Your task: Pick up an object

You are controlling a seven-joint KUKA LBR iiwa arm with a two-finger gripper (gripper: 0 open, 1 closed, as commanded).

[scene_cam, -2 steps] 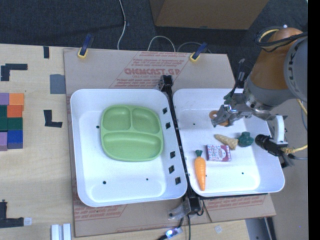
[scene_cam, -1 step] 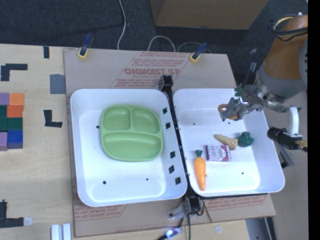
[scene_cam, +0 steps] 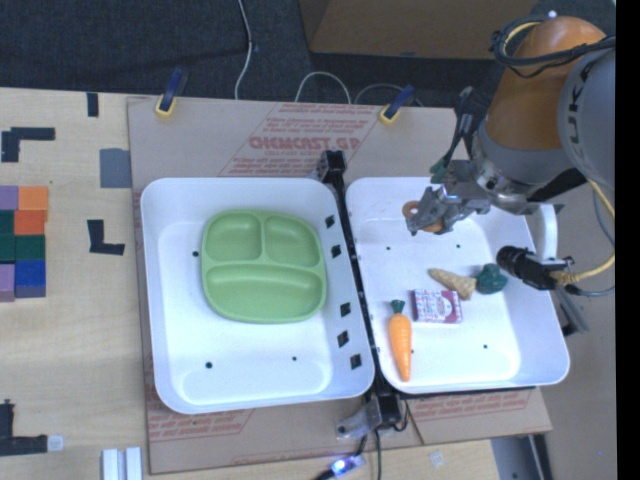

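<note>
My gripper hangs over the back of the right bin, with its fingers closed around a small brown-orange object that peeks out on both sides of them. Nearer the front of that bin lie an orange carrot, a pink-and-purple packet, a tan cone-shaped piece and a small teal object. All of these sit apart from the gripper, below and to its right in the view.
The left bin holds a green divided plate. A black clip strip runs between the two bins. Coloured blocks lie on the bench at far left. A black cable fitting juts over the right bin's right side.
</note>
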